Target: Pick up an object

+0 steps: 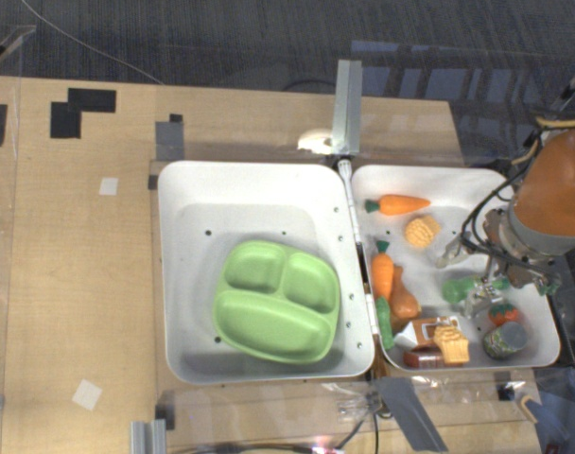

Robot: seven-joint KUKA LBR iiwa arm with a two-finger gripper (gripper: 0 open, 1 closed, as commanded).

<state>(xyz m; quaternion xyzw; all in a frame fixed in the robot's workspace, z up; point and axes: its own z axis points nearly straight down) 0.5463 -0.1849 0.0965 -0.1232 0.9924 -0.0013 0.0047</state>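
Note:
My gripper hangs low over the right part of the right bin, under the grey wrist and its orange band. It sits right beside a small green toy, and a red piece and a grey-green round toy lie just below it. Whether anything is gripped is hidden by the wrist. Other toys in this bin: a carrot, a corn cob, a second carrot, a brown piece, a waffle-like cracker and a dark red bottle.
The left bin holds a green divided plate. A metal divider post stands behind the seam between the bins. A thin green toy lies along the right bin's left wall. Wooden bench surrounds both bins.

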